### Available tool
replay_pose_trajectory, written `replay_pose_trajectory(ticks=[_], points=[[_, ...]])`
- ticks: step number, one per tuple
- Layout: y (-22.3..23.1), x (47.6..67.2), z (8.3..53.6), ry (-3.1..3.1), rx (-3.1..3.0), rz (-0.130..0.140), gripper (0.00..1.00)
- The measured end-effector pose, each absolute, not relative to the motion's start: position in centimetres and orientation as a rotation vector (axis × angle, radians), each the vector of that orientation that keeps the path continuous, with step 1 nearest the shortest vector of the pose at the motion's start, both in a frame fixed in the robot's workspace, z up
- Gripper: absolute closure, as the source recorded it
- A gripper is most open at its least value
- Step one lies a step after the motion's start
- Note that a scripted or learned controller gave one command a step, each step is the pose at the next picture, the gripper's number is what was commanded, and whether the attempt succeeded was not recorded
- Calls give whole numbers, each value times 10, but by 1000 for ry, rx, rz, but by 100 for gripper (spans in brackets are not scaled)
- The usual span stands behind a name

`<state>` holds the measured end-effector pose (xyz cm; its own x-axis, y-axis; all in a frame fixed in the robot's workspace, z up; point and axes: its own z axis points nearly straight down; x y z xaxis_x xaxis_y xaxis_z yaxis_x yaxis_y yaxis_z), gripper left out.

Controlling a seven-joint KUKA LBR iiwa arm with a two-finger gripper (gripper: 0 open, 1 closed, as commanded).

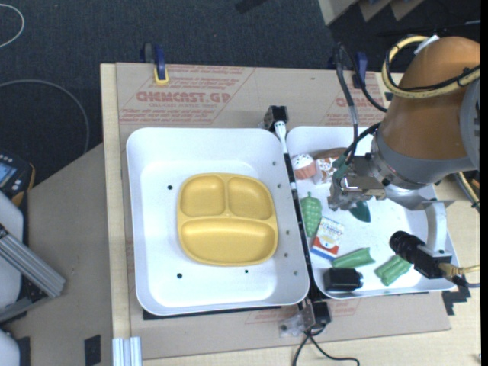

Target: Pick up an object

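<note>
Tool (345, 197): low in right bin (435, 223), grip state cannot tell
Progress: nothing visibly lifted; green pieces (352, 257) at 6 o'clock

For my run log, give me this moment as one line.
arm: over right bin | gripper: above green items, grasp unclear | left bin: yellow divided plate
</note>
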<state>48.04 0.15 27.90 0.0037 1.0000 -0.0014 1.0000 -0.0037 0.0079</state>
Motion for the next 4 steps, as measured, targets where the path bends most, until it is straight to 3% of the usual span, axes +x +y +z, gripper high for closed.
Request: replay_pose_trajectory(ticks=[1,2,3,4], points=[[83,478,240,2235,2216,-4,100],[157,504,372,2229,2205,27,100],[199,477,333,2231,2218,-8,100],[52,516,399,2197,2231,7,100]])
